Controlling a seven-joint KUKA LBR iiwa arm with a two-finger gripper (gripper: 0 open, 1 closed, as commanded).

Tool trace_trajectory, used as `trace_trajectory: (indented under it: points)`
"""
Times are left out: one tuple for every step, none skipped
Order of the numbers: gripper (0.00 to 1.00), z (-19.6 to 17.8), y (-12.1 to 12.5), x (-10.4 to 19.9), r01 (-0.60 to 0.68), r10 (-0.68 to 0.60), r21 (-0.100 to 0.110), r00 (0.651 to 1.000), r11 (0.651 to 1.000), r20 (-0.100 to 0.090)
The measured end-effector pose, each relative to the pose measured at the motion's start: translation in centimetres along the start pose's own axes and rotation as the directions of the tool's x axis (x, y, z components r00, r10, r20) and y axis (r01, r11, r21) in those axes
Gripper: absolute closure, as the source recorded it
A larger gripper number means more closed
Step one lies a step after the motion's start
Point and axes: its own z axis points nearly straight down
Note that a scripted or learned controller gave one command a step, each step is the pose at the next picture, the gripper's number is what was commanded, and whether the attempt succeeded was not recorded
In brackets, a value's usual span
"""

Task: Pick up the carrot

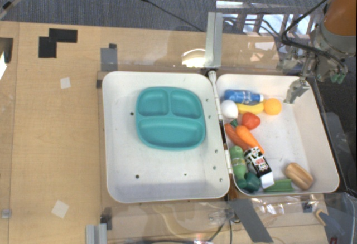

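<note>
Hand: the hand hangs over the upper right part of the right bin; whether it is apart or together cannot be told. Nothing shows between its tips.
Arm: one grey arm with an orange band enters from the upper right.
Carrot: one carrot, orange, tapered, lying slantwise along the left side of the right bin, well apart from the hand. A second orange strip lies just beside it on its left; whether that is another piece cannot be told.
Nearest neighbours: one red tomato-like piece touching the carrot's upper end; one white egg above and to the left.
Other contents of right bin, counted: one blue bottle; one yellow piece with a round orange-yellow end; one black-and-white carton; green items, number unclear; one brown bread roll.
Left bin: one left bin holding one teal divided plate, three compartments.
Bins: two, side by side on the table.
</note>
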Motion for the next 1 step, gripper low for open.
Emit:
trace_trajectory:
  points:
    - [0.0, 12.87, 5.02, 1.35, 0.133, -0.134, -0.006, 0.991, 0.991, -0.015]
